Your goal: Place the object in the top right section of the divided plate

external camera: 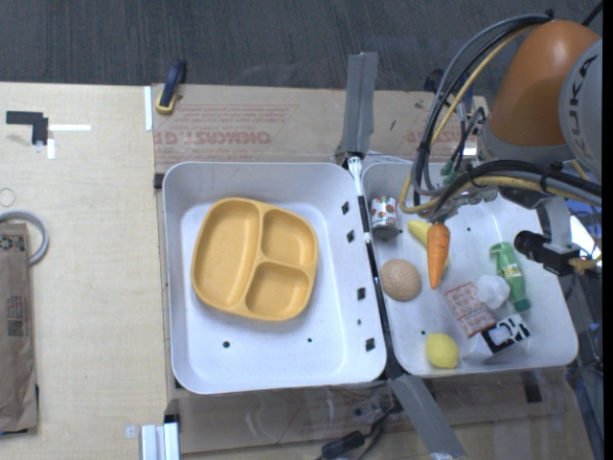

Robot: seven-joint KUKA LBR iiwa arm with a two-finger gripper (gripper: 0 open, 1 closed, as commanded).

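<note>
Wooden bench (86,286) carries everything, and on it sit two shallow white bins side by side. Grey and orange, the arm (551,84) reaches in from the right with its cables looping over the top of the right bin (546,348). The gripper (450,199) seems to sit among those cables above the carrot; whether it is apart or together I cannot tell, and nothing is visibly clamped in it.

Next in size, the left bin (192,353) holds the yellow divided plate (255,257), lying flat near the bin's middle. Its three sections all look bare, including the top right section (289,239), which is the target.

Smaller things crowd the right bin. A carrot (438,251) lies just below the cable cluster, tip pointing down, and appears closest to the gripper, so it is my guess for the object to be moved. A green bottle (509,274) lies toward the right wall. A brown egg-shaped object (401,280) rests near the bin's left wall, a red-printed packet (466,308) sits beside it toward the centre, a small can (384,213) stands near the top left corner, and a lemon (442,351) lies near the lower edge.

As I judge it, the task is at its start: nothing is on the plate, and grasping, carrying across and releasing all remain.
</note>
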